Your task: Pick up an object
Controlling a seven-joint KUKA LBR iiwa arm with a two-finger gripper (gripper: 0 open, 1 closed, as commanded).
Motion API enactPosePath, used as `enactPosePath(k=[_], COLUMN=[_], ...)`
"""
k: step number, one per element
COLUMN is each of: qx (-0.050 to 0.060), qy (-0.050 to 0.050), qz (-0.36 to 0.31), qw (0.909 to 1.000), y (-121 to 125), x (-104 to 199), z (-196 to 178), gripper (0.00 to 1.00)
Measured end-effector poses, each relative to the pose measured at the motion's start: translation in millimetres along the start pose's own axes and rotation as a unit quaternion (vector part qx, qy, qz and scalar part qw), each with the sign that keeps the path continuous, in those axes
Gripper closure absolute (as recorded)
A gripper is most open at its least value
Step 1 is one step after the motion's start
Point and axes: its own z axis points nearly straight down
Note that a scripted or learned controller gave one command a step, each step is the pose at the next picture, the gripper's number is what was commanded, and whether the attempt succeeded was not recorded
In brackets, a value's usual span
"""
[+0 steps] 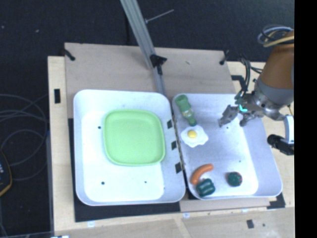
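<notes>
My gripper (236,118) hangs over the upper right part of the right bin (257,148), its two fingers spread open with nothing between them. Left of it lies a green bottle (184,108) near the bin's top left corner. A toy fried egg (193,136) rests just below the bottle. Near the front of the bin lie an orange sausage (202,172), a dark green pepper (205,187) and a round green vegetable (234,179).
The left bin (89,133) holds a light green square plate (134,137). A grey metal pole (138,26) slants from the top down to the gap between the bins. The arm's orange band (278,66) rises at the right edge.
</notes>
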Motion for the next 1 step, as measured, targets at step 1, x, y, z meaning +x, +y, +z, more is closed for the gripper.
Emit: enactPosePath(k=[1], qx=[0.0], qy=[0.0], qz=[0.0], qw=[1.0], y=[0.0], x=[0.0], z=[0.0], gripper=[0.0])
